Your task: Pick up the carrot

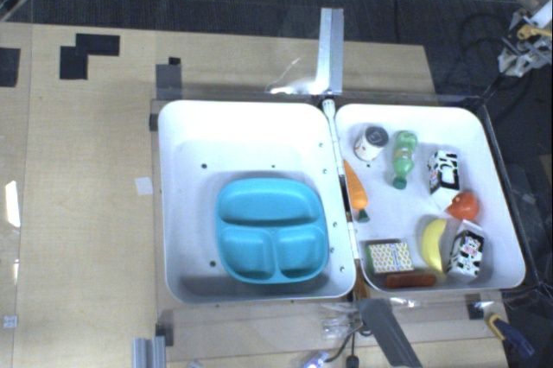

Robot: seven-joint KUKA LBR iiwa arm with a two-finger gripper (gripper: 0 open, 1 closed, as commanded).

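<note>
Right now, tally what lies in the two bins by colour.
Blue: 1, the divided tray
Orange: 2, carrot, round fruit
Green: 1, bottle
Yellow: 1, banana
Black-and-white: 2, cartons
Other: 3, can, patterned box, reddish-brown stick
Total: 10

Carrot (355,187) against bin wall (333,176); open room rightward.

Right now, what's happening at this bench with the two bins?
Nothing is being handled at the moment. The carrot lies against the left wall of the right bin, beside the divider, with a green bottle, a banana and small cartons around it. The left bin holds a blue divided tray. The carrot is not yet picked up.
</note>
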